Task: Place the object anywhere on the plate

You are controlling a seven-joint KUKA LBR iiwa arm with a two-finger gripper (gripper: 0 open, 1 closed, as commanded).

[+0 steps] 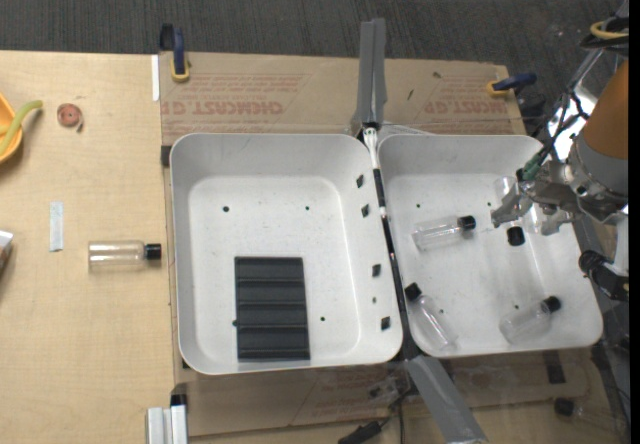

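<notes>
1. Vial [443, 230]: clear, black-capped, lying loose on the floor of the right bin [450, 147]; probably the target.
2. Just beside it to the right, the gripper [530, 207], low over the bin; open or closed, impossible to tell.
3. Well apart in the left bin [200, 162], the dark ribbed plate [270, 307], bare.
4. Nothing done yet: grasp, carry and placing all left.

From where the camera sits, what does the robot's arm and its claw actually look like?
The arm comes in from the right: a rounded body with an orange band above a grey wrist section. Thin cables, dark with some green, run down beside it. The gripper is a small, angular assembly of shiny silver metal with dark parts, over the right white bin.
</notes>
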